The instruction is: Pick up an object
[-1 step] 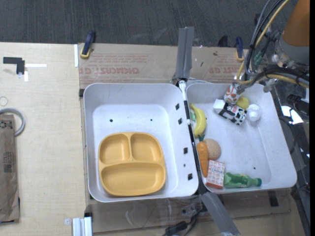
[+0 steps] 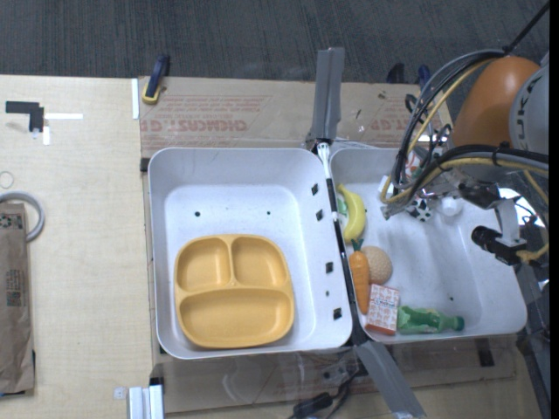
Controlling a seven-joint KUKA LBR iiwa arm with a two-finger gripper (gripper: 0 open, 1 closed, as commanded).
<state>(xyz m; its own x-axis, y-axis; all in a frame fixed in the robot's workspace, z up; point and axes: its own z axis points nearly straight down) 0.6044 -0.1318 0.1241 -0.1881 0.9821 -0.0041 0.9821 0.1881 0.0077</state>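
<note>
Low in the frame's right half, the right bin [image 2: 489,317] holds a green bottle [image 2: 429,321] beside a small red-and-white carton [image 2: 383,310]. Just above them lie an orange carrot [image 2: 359,279], a tan ball [image 2: 377,264] and a yellow banana [image 2: 353,212] along the bin's left wall. The left bin [image 2: 166,234] carries a yellow divided plate [image 2: 234,289]. At upper right the gripper [image 2: 419,201] hangs over the right bin among cables; whether its claw is spread or pressed together cannot be told
</note>
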